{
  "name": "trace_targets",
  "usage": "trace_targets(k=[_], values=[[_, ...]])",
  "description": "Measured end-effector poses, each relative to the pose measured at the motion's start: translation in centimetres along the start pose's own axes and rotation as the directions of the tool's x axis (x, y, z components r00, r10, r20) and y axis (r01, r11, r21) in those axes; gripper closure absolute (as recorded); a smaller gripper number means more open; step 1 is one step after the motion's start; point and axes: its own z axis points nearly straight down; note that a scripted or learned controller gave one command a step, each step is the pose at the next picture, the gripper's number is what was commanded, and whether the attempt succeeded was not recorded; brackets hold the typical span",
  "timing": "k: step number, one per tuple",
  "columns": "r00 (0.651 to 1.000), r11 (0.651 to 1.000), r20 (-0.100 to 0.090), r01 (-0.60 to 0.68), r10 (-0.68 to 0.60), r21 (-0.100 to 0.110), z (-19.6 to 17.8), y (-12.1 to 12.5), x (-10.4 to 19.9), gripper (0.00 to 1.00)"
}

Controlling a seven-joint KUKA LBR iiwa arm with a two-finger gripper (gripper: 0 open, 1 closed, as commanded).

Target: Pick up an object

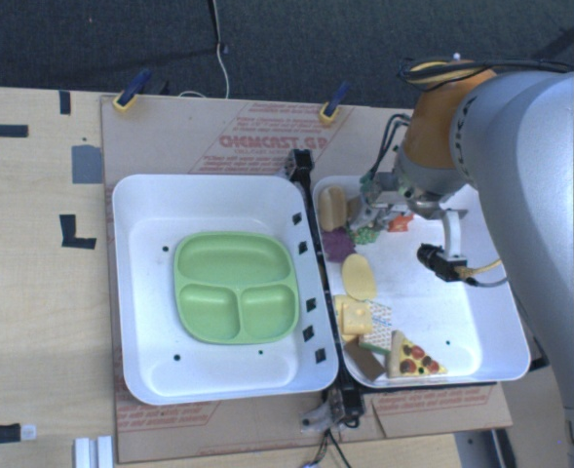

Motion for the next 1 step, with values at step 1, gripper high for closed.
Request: trace_targets(k=[1], values=[[1.0, 1.0, -0.012, 0.0, 0.0, 0.02, -8.52, -3.0, 4.2, 1.0]])
